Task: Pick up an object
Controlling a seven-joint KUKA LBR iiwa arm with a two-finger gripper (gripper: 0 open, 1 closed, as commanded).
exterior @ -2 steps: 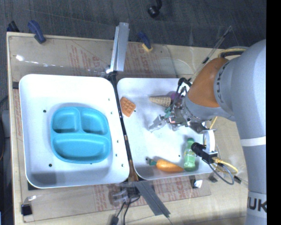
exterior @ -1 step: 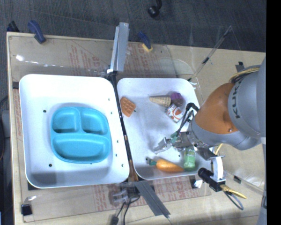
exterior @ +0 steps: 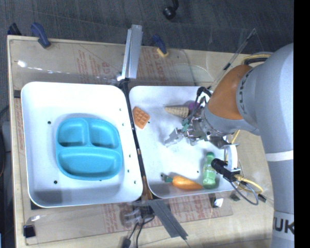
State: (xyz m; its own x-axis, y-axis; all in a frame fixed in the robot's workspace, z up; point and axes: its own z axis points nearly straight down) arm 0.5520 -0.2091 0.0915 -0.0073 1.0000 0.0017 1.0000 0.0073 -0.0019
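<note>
My gripper (exterior: 173, 137) sits centre of the right bin (exterior: 155, 185), fingers apart, holding nothing. Waffle (exterior: 141, 117) upper left, cone (exterior: 176, 109) above, carrot (exterior: 185, 182) and bottle (exterior: 210, 172) below.

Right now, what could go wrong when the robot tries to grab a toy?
The gripper hangs over bare bin floor, so it might close on nothing. The ice cream cone lies close above it and could get knocked away. The green bottle and carrot sit close together by the right bin's front wall, which makes them hard to grab singly.
</note>
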